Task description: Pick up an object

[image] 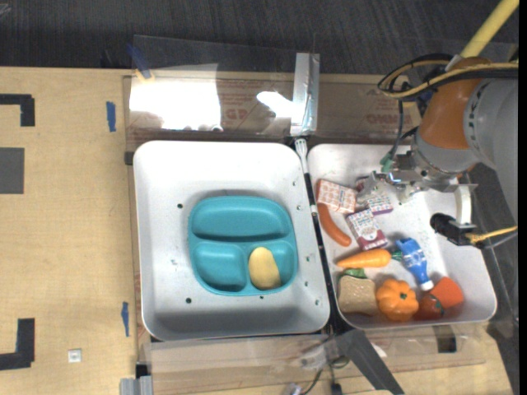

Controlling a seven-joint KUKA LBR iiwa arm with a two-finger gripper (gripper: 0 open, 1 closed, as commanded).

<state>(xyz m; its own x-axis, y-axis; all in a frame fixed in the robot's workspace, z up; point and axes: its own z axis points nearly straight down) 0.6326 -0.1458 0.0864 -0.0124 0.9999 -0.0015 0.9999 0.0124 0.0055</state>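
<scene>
The pincer [394, 175] is seen low over the upper part of the right bin [486, 299], carried in by the grey arm with its orange band [449, 122]. How the pincer is set cannot be told, and nothing can be made out in its grip.

Just beside it, toward the left bin [156, 188], two small printed packets [336, 196] lie flat, and a third packet [367, 227] is found just below them. Next to these a red sausage [334, 225] is laid along the bin's wall. Farther from the pincer, toward the near rim, a carrot [367, 258], a blue bottle [414, 262], a small orange pumpkin [396, 298] and a slice of bread [356, 295] are crowded together, some touching.

Well apart from the pincer, in the left bin, a teal divided tray [235, 229] is kept, with a yellow potato-like piece [263, 267] in its lower right compartment.

The packets are judged the likeliest target, being closest; as they lie flat, a grip may be hard to secure.
</scene>
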